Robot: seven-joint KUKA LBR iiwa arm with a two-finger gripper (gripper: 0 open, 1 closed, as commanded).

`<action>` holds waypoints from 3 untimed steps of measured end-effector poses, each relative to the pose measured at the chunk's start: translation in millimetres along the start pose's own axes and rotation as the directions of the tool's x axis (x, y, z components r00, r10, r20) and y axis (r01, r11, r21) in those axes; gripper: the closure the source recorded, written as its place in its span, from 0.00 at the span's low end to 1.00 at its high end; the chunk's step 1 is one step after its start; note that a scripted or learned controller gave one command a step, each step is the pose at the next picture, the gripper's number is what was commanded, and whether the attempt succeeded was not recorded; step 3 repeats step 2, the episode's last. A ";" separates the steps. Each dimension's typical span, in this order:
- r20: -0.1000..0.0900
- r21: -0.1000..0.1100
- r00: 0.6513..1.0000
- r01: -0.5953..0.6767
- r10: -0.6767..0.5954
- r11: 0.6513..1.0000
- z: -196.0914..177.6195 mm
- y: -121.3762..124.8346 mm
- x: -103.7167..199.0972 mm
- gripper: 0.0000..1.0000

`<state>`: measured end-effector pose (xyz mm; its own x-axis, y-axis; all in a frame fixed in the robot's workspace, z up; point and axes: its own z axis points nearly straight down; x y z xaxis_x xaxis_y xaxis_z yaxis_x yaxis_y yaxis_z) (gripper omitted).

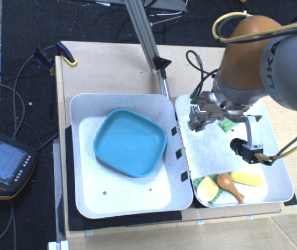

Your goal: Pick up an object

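From above, the grey arm (pixel 273 56) reaches in from three o'clock and hangs its gripper (pixel 197 120) over the upper-left part of the right bin (pixel 211 155), its dark fingertips near the bin's floor; whether the pincer is apart or together cannot be told, and nothing shows between the tips. A green object (pixel 227 124) peeks out just beside the wrist at three o'clock of the gripper, while at the bin's six o'clock edge lie a yellow-green piece (pixel 207 188), a brown drumstick-shaped toy (pixel 231 185) and a yellow toy (pixel 247 178), close together. In the left bin (pixel 86 139) a blue square plate (pixel 130 142) rests near the middle.
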<state>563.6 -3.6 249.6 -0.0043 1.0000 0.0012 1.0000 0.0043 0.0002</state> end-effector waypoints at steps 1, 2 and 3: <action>0.000 0.002 1.000 0.000 0.000 1.000 17.5 -4.3 51.2 1.00; 0.001 0.000 1.000 0.000 0.000 1.000 5.4 -10.9 98.7 1.00; 0.001 0.000 1.000 0.000 0.000 1.000 5.4 -10.9 98.7 1.00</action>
